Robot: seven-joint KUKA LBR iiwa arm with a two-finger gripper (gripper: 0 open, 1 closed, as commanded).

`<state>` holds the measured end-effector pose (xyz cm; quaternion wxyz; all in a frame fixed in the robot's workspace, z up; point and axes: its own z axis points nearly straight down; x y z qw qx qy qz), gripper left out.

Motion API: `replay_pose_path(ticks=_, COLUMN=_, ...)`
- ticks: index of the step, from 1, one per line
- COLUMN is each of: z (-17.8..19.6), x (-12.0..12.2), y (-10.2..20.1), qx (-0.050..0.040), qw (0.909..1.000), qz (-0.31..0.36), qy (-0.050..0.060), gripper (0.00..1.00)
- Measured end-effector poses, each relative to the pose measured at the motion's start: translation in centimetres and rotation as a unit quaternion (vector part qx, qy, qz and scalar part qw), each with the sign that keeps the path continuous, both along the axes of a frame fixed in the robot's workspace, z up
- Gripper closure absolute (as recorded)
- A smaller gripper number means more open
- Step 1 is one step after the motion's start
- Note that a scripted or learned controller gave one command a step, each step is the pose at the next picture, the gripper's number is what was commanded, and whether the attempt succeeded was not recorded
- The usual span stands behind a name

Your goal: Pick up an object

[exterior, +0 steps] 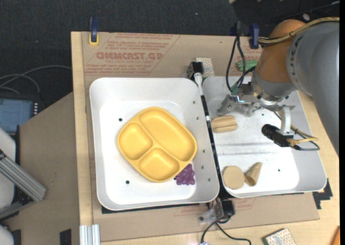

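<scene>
The log is a short, pale tan cylinder with a smooth matte skin. It lies on its side in the right bin, close to that bin's left wall. Just beyond the log, on its far right, hangs the metal gripper; whether it is spread or closed cannot be told. Nearer the camera than the log lie a flat round tan disc and a ridged cone, side by side. Left of the log, in the left bin, sits a glossy yellow three-part plate with knobbly purple grapes at its near edge.
</scene>
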<state>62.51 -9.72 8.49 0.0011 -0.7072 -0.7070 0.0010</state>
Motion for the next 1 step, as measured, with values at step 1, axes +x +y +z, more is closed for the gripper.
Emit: replay_pose_path(ticks=1, z=-0.01, x=-1.44, y=0.03, qx=0.0002, qw=1.0, qz=0.0, qy=0.0, gripper=0.0)
